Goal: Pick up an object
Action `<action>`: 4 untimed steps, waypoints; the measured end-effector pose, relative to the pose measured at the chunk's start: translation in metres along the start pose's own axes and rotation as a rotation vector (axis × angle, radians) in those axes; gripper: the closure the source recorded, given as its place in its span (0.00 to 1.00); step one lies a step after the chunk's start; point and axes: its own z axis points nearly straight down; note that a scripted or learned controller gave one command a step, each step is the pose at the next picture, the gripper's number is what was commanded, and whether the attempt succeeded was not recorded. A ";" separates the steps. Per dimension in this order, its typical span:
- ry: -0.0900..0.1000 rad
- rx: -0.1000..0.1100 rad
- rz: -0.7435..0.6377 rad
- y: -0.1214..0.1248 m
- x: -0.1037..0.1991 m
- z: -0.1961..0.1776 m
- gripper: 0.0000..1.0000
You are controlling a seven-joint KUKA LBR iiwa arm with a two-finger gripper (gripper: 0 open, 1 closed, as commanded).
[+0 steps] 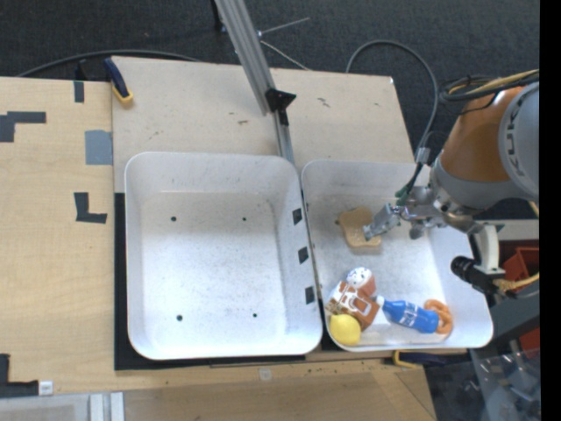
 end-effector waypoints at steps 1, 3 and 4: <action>0.000 0.000 0.000 0.008 0.000 0.059 0.00; -0.002 -0.013 -0.001 0.010 0.003 -0.018 1.00; -0.003 -0.014 -0.001 0.012 0.010 -0.079 1.00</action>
